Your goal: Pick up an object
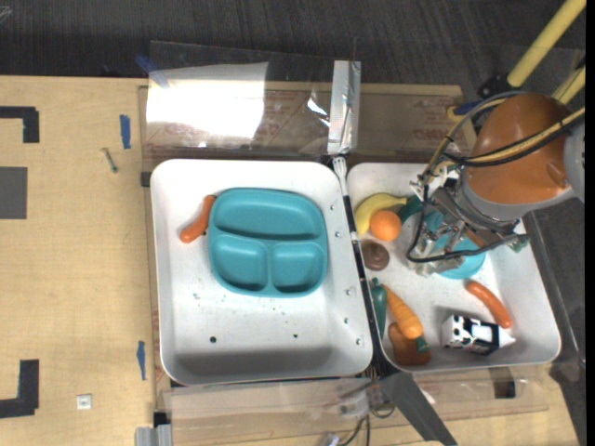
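Note:
My gripper point(430, 240) hangs low over the middle of the right bin point(537, 334), under the orange wrist band. It sits just right of an orange fruit point(385, 225) and a yellow banana point(370, 204), and above a light blue object point(465, 267) that it partly hides. A brown ball point(376, 255) lies to its lower left. Nearer the front are a carrot point(403, 312), a red-orange sausage point(489, 303) and a black-and-white cow toy point(472, 334). Cables and the wrist hide what is at the gripper's tips.
The left bin point(177, 328) holds a teal divided plate point(265, 240) with an orange sausage-shaped piece point(194, 222) at its left edge. A brown item point(406, 347) lies at the right bin's front wall. A clear plastic sheet point(242, 110) stands behind the bins.

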`<state>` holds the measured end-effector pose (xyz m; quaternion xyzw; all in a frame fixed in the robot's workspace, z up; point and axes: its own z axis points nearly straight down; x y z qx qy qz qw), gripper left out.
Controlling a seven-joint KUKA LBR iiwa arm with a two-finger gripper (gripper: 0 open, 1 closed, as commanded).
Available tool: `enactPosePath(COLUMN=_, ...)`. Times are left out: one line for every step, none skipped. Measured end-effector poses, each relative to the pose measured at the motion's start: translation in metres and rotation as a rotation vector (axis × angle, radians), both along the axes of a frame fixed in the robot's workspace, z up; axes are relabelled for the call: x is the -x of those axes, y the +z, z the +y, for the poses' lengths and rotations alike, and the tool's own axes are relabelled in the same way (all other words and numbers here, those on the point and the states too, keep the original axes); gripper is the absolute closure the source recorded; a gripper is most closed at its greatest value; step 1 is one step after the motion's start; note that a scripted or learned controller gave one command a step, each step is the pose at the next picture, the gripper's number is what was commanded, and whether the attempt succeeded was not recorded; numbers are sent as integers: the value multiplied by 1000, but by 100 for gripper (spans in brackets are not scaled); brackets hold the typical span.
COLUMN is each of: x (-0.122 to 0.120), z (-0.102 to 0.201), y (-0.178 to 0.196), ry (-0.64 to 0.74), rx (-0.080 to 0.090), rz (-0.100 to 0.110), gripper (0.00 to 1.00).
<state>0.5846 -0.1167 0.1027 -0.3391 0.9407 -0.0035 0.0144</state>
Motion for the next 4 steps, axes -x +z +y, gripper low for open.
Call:
enactPosePath(x=0, z=0, y=-1, ry=0, rx=0, rz=2, gripper=0)
enactPosePath(x=11, z=7, y=-14, ry=-276, rx=-2, rz=21, gripper=0)
enactPosePath(x=6, z=9, y=0, ry=-275, rx=-6, rz=5, gripper=100)
enactPosePath(x=-53, z=23, y=87, ry=-463, rx=-7, rz=15, gripper=100)
